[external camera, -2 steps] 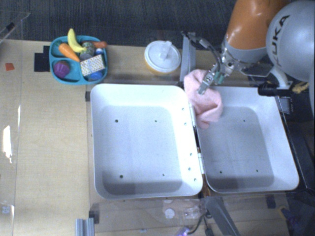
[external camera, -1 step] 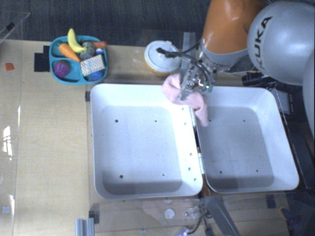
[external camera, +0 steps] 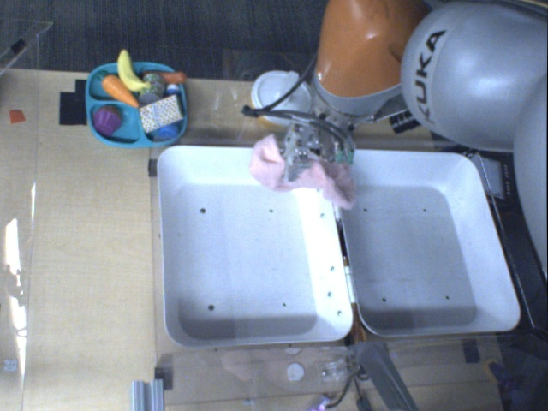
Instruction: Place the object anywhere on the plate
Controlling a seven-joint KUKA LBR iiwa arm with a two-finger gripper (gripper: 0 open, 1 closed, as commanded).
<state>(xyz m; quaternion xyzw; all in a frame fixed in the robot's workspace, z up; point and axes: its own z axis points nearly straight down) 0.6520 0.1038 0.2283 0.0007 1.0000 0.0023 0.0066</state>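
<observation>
A pink cloth [external camera: 271, 166] hangs bunched around my gripper [external camera: 301, 171] over the far rim between the two white bins. The fingers are shut on it, with folds drooping to the left and to the right [external camera: 340, 184] of them. The blue divided plate [external camera: 97, 128] lies on the bench at the far left, beyond the left bin's corner. It holds a toy banana [external camera: 130, 72], a carrot [external camera: 119, 90], a purple piece [external camera: 107, 120] and a speckled block [external camera: 162, 112]. The gripper is well to the right of the plate.
The left bin [external camera: 248, 255] and right bin [external camera: 428, 247] lie side by side below the gripper. A white round container [external camera: 276, 89] stands behind the bins, just left of the wrist. The bulky arm [external camera: 462, 58] covers the upper right. Bare wooden bench stretches to the left.
</observation>
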